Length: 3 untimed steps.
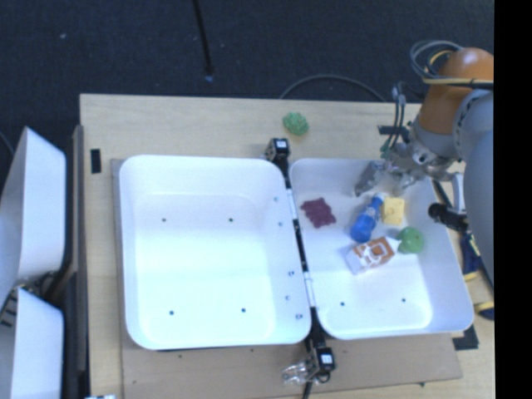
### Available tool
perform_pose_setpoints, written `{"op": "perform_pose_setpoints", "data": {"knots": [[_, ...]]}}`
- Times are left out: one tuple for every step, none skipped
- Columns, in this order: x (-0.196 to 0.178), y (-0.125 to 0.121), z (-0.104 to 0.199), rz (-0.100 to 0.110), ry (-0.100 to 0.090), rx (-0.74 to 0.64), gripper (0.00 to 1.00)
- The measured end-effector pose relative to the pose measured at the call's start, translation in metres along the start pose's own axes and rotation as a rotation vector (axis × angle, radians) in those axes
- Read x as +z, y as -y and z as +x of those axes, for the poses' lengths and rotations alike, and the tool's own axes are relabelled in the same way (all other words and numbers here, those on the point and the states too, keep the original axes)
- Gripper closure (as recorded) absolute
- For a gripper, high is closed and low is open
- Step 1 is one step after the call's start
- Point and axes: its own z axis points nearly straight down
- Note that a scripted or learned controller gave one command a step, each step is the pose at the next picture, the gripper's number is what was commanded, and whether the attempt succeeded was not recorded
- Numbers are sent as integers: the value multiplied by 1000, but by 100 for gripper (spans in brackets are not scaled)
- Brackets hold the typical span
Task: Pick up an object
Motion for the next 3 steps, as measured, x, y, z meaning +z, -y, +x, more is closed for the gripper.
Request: {"op": "perform_pose_setpoints", "data": {"knots": [[0,0,5,-3,11,-4,0],[-168,2,94,-30,10,-14,0],[-79,0,78,-11,12,-3,0]]}}
